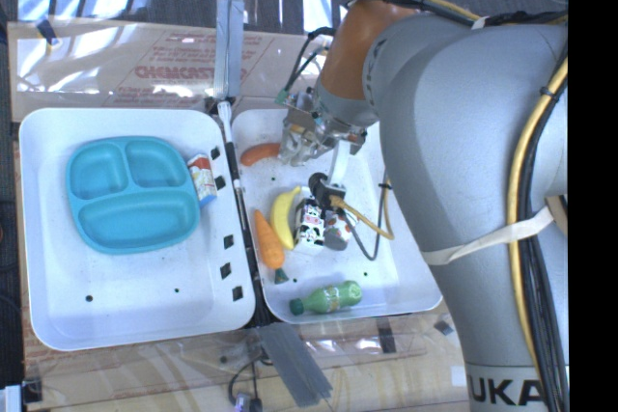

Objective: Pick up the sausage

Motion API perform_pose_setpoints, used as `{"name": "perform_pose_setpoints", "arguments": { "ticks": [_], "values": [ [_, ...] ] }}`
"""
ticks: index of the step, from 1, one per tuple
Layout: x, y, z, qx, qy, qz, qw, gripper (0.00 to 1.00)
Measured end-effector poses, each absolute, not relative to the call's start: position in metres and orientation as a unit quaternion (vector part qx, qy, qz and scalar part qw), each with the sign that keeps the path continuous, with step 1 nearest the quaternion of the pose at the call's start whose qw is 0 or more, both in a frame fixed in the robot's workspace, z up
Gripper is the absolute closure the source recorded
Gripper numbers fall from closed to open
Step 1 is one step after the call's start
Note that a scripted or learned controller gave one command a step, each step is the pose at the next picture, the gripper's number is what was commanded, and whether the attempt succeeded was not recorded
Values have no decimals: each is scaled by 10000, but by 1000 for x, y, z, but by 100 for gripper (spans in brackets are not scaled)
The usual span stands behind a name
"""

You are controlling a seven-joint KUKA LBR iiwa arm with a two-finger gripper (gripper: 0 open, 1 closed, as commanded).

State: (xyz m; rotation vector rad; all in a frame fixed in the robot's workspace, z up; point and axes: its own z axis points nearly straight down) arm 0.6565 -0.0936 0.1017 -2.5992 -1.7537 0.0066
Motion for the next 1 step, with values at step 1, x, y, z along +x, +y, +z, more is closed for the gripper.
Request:
{"name": "perform_pose_setpoints", "arguments": {
  "ticks": [1],
  "values": [
    [656, -93, 102, -8289, -5594, 22, 31, 0]
  ]
}}
